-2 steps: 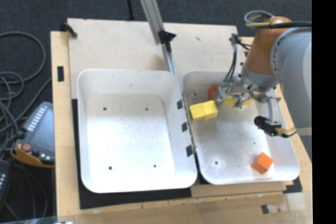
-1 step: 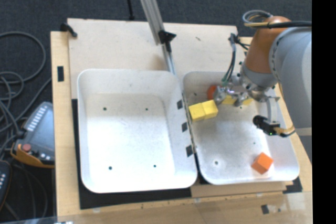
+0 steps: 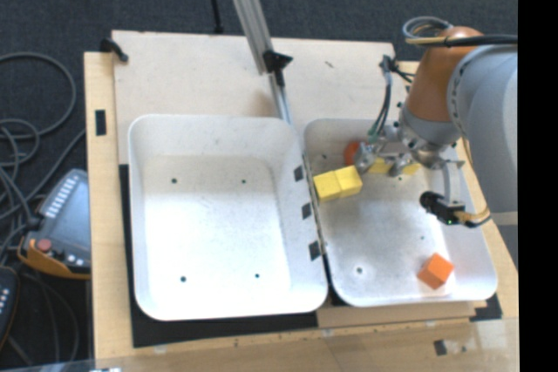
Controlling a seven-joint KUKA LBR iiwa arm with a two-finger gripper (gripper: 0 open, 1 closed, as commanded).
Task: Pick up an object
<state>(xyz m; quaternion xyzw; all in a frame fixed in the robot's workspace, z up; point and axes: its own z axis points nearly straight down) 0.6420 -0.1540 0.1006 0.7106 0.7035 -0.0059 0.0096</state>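
In the right bin point(image 3: 392, 274), a yellow block point(image 3: 336, 184) lies near the left wall. Just behind it an orange-red object point(image 3: 351, 152) peeks out, partly hidden by the gripper. An orange cube point(image 3: 436, 271) rests near the bin's front right corner. My gripper point(image 3: 380, 159) hangs low over the back of the right bin, just right of the yellow block and beside the orange-red object. A small yellow piece point(image 3: 394, 169) shows under the gripper's body. Nothing can be seen held.
The left bin point(image 3: 139, 187) sits beside the right one. A slanted aluminium post point(image 3: 248, 4) rises from the bench behind the bins. The arm's grey body point(image 3: 484, 118) overhangs the right bin's far right side. Cables and a pendant point(image 3: 61, 222) lie on the floor to the left.
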